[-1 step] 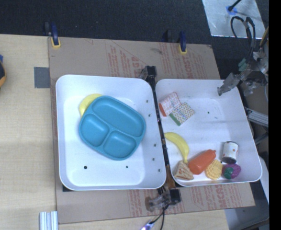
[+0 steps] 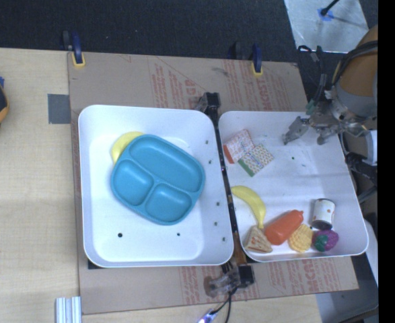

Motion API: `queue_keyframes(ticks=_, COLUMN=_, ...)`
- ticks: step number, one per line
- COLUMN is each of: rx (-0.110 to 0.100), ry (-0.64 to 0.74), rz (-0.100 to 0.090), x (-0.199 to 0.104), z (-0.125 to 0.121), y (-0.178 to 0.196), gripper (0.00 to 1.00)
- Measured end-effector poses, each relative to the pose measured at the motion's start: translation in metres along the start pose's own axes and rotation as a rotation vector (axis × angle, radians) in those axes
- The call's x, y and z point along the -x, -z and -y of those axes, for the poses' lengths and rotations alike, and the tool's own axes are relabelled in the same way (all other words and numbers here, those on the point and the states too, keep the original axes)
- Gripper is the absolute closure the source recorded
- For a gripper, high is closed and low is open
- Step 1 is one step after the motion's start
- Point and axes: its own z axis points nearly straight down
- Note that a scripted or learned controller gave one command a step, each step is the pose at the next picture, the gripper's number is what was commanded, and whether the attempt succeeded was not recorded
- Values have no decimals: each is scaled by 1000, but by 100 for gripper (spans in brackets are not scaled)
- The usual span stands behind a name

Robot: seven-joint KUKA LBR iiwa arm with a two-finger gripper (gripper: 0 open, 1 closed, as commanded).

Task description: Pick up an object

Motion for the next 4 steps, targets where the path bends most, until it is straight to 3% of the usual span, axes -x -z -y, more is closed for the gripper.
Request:
queue_keyframes(ticks=1, rx=3, ry=5, rz=2, x=1, z=-2, y=13, gripper=100)
queue_keyframes(ticks=2, rx=3, ry=0, rz=1, x=-81, z=-2, y=-1, gripper=100)
queue_keyframes(ticks=3, rx=6, ry=-1, rz=0, x=-146, z=5, y=70, gripper=100)
queue_keyframes(ticks=4, rx=4, ry=-2, rz=1, x=-146, z=6, y=69, gripper=0)
